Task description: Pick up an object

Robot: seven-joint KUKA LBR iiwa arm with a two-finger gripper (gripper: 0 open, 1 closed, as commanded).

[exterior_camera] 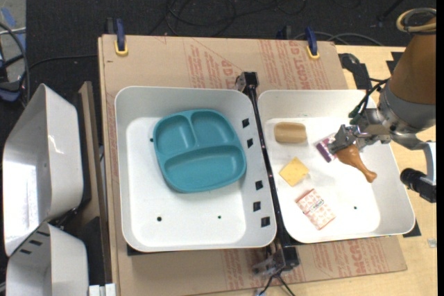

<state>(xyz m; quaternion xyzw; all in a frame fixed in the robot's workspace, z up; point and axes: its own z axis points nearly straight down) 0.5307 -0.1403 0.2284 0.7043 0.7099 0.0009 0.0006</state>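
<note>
The gripper (345,141) is seen low in the right bin (388,225), just above the drumstick (359,161) and beside a purple item (325,148). Jaw state cannot be told. A bread roll (290,132), cheese slice (294,172) and red packet (316,208) are spread nearby. A teal tray (199,150) is in the left bin (139,218).

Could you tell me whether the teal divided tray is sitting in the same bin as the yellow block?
No, the teal tray lies in the left bin, while the yellow block lies in the right bin.
</note>
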